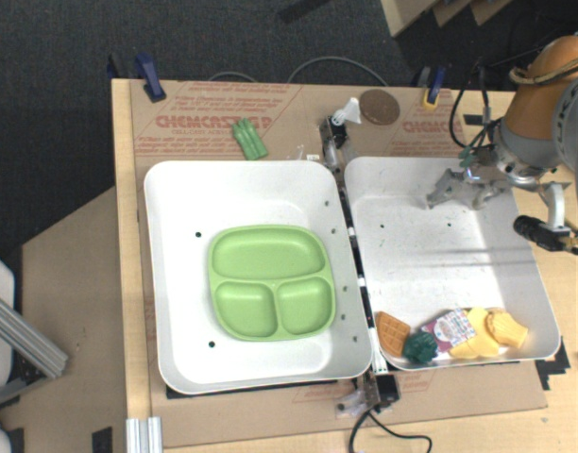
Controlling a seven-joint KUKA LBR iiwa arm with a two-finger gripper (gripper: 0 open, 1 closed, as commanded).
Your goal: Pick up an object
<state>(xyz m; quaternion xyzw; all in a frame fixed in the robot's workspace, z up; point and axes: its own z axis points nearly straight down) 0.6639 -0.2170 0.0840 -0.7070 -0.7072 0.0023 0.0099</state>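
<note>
Tool (456, 189) above right bin (431, 253), toys (456, 333) strewn along near wall

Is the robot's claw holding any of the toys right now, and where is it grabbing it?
No. The gripper hovers over the far part of the right bin with nothing between its fingers. The toys sit piled at that bin's near edge.

The brown board (270, 102) apparently reads "CHEMCAST" in red print.
</note>
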